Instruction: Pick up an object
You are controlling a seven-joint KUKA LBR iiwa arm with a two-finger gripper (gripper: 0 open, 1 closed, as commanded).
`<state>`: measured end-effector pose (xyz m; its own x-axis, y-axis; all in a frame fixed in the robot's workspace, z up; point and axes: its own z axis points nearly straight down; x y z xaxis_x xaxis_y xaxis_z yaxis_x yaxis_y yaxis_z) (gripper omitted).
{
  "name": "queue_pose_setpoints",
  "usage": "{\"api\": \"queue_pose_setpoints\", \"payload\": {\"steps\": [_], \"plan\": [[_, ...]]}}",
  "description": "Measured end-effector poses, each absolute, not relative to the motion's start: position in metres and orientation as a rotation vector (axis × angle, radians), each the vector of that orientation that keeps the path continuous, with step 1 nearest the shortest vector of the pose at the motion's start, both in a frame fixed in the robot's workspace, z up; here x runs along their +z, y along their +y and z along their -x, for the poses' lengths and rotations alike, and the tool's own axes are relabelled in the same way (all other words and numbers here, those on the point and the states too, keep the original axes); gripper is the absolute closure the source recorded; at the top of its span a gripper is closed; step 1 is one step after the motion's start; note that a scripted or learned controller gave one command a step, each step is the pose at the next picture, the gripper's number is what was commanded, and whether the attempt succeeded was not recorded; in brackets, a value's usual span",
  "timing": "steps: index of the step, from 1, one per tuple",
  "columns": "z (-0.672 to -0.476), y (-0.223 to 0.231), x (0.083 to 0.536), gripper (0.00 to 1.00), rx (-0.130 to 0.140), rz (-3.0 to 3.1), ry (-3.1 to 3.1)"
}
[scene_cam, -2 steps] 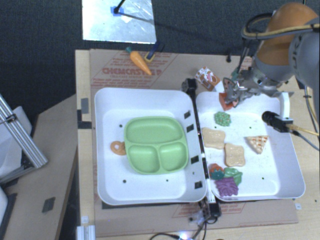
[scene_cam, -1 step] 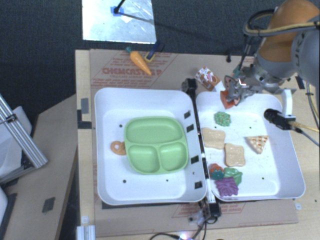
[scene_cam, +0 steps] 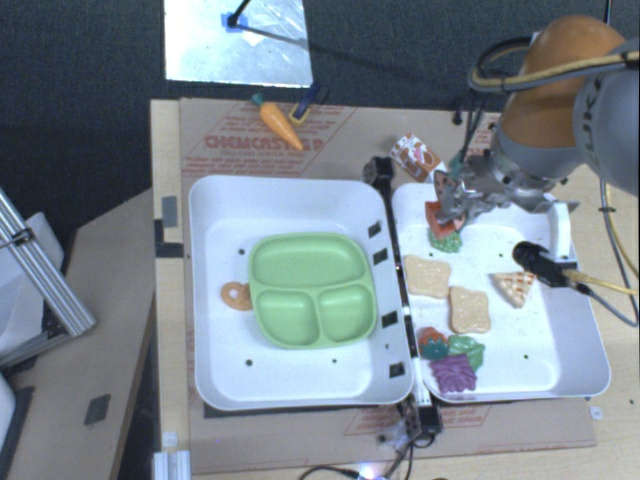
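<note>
My gripper point(scene_cam: 448, 200) reaches down at the back left of the right bin point(scene_cam: 580, 353). Directly under it is a red toy with a green base point(scene_cam: 444, 232), resting on the bin floor. The gripper's tip touches or overlaps the toy's red top, and the grip itself is hidden. In the same bin lie two toast slices point(scene_cam: 428, 276) point(scene_cam: 469, 310) and a waffle wedge point(scene_cam: 514, 288). Near the front edge are a red-and-green toy point(scene_cam: 432, 343), a green piece point(scene_cam: 466, 348) and a purple grape bunch point(scene_cam: 453, 373).
The left bin point(scene_cam: 215, 218) holds a green divided plate point(scene_cam: 305, 290) and a small orange pretzel point(scene_cam: 236, 296). Behind the bins, an orange carrot point(scene_cam: 280, 125) lies on the cardboard. A small patterned packet point(scene_cam: 414, 156) sits by the right bin's back rim.
</note>
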<state>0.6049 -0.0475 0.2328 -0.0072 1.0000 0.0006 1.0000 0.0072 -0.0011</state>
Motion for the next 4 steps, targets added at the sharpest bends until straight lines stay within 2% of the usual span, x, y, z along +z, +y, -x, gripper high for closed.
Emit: {"api": "queue_pose_setpoints", "payload": {"steps": [1, 2, 4], "plan": [[-0.567, -0.035, 0.233, 1.00, 0.002, 2.217, -2.223], [-0.567, -0.025, 0.218, 1.00, 0.000, 2.216, -2.227], [-0.567, -0.038, 0.232, 1.00, -0.002, 2.221, -2.223]]}}
